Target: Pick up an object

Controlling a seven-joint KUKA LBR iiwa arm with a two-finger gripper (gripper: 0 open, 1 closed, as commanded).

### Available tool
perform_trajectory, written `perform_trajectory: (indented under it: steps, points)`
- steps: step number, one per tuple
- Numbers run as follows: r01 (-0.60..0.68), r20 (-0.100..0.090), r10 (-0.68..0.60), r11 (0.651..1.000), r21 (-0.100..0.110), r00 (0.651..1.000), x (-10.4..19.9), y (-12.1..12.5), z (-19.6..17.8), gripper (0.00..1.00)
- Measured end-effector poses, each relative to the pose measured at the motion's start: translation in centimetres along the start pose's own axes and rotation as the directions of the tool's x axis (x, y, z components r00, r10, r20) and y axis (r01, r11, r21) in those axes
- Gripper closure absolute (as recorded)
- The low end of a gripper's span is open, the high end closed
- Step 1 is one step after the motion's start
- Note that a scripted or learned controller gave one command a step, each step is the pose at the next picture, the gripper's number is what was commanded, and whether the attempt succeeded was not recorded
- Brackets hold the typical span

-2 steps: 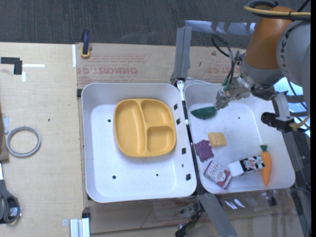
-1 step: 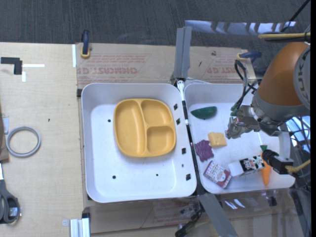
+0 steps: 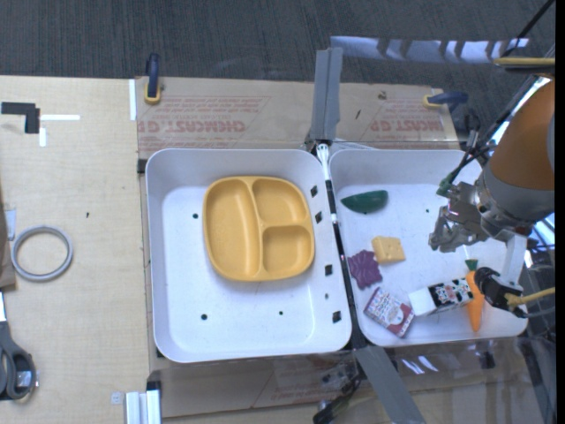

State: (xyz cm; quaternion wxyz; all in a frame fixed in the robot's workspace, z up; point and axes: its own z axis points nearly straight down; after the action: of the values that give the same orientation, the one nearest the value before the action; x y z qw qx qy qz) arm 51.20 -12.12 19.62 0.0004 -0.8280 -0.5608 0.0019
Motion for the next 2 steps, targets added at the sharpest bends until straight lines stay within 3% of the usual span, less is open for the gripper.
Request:
perform_trajectory:
  steps: [1, 2]
  points:
    - [-0.446, 0.001, 0.446, 0.895, 0.004, 0.895, -0.45, -1.29, 10.14, 0.00]
    - [-0.332, 0.000, 0.332, 0.943, 0.003, 0.943, -0.60, -1.45, 10.56, 0.00]
